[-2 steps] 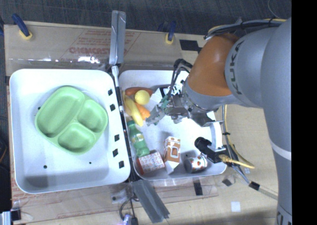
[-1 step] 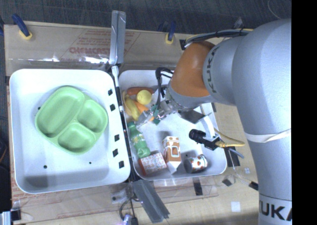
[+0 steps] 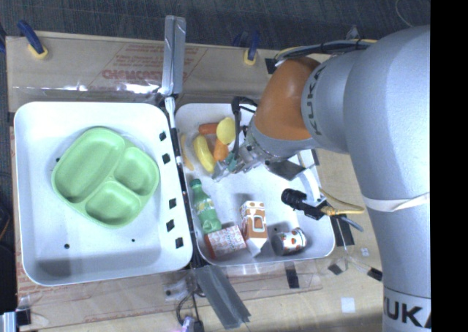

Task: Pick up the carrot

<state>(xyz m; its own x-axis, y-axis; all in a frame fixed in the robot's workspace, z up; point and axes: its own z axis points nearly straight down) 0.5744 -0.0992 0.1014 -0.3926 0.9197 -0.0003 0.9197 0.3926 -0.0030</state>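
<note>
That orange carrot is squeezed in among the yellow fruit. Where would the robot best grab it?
Probably on the carrot's bare middle, coming straight down from above. It lies flat near the top of the right bin, with a banana alongside on the left and a lemon against its upper end, so a sideways approach is blocked. The tool is right beside it.

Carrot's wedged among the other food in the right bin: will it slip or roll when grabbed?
The carrot looks like smooth, rigid plastic, so it may slip. Its tapered round shape could roll. Banana and lemon press against it and will probably shift too.
</note>
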